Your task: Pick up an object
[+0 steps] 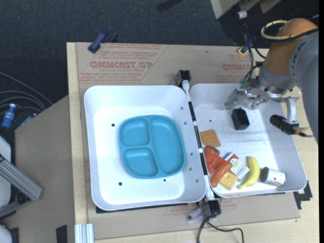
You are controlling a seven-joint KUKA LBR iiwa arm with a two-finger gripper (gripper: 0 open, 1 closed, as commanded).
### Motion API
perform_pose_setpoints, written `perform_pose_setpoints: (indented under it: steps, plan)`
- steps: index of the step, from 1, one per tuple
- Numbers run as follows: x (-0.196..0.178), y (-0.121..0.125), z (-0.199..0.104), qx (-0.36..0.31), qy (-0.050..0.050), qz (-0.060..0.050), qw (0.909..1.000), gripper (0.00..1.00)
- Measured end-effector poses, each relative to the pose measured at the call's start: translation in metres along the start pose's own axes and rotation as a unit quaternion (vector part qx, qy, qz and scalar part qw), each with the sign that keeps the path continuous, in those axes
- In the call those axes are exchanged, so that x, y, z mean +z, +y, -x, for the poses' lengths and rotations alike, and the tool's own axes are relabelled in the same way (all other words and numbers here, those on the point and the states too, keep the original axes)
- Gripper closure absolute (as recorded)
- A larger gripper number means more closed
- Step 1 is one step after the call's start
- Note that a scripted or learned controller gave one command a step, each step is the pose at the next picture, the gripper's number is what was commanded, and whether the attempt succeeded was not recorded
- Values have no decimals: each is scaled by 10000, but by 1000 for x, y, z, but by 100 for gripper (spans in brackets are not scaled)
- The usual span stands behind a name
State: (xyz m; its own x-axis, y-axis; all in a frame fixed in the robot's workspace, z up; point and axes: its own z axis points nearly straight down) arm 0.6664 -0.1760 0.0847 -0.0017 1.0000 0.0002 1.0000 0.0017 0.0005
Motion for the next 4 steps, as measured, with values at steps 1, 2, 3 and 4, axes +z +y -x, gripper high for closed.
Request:
perform_pose_setpoints:
  steps: [1,2,3,4]
  plan:
    - [-11,1,0,-5,-13,12,10000,100]
    - [-11,1,0,-4,-11,9,10000,0]
    - [0,0,-18,1,1,-13,10000,0]
    - [-11,1,-18,-3,-6,-3,10000,100]
